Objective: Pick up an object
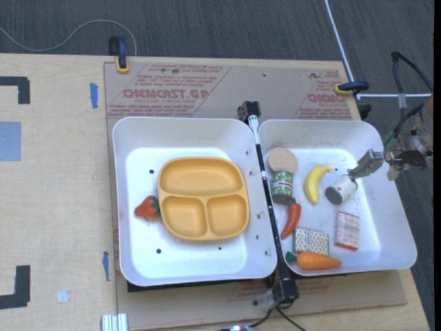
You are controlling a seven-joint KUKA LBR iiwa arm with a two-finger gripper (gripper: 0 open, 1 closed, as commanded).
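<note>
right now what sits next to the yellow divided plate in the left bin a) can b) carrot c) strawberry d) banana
c, a red strawberry lies against the left edge of the yellow plate in the left bin; the banana, carrot and can lie in the right bin.

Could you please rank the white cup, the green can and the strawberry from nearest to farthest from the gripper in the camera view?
From the gripper at the right bin's right edge:
1. White cup, just below-left of it, in the right bin.
2. Green can, at the right bin's left side.
3. Strawberry, in the left bin, left of the yellow plate.
</note>
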